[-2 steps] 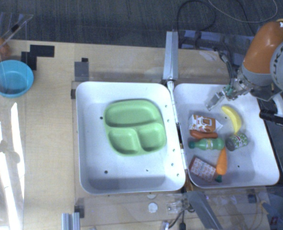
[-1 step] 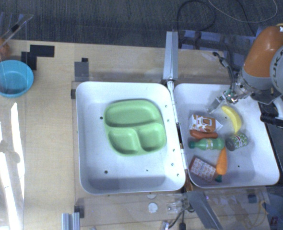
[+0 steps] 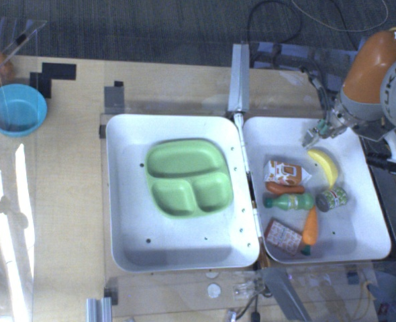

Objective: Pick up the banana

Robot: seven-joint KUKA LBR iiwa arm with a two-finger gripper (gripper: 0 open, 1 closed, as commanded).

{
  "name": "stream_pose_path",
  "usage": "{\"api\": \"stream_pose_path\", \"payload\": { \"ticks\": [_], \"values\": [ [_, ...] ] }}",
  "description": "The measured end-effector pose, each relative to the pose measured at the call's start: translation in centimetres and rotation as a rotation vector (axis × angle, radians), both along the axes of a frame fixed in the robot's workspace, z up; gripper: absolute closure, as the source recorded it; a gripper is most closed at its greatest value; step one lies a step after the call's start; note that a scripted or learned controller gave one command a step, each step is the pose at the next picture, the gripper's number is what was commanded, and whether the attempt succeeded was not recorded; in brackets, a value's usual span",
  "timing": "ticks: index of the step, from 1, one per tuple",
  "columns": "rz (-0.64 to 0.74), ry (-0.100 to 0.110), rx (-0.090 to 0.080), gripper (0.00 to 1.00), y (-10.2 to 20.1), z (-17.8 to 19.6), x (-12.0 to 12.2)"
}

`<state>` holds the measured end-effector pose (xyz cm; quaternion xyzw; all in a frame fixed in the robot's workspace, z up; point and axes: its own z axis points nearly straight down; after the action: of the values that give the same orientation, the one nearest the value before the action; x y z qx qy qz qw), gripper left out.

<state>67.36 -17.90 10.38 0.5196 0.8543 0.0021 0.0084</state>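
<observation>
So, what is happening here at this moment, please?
A robot arm reaches in from the right, and its end effector hangs over the upper part of the right bin. The banana lies just below it, beside a small carton, a green bottle, a can and a carrot. Nothing is held yet. The left bin holds a green divided tray.
</observation>
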Motion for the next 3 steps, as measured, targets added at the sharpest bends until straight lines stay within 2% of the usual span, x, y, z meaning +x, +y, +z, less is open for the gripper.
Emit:
{"api": "stream_pose_path", "payload": {
  "ticks": [1,2,3],
  "values": [
    [0.001,0.015,0.006,0.00,0.2,-0.2,-0.3],
    [0.003,-0.005,0.000,1.00,0.2,1.3,0.2],
    [0.004,0.005,0.004,0.00,0.4,1.1,0.0]
  ]
}}
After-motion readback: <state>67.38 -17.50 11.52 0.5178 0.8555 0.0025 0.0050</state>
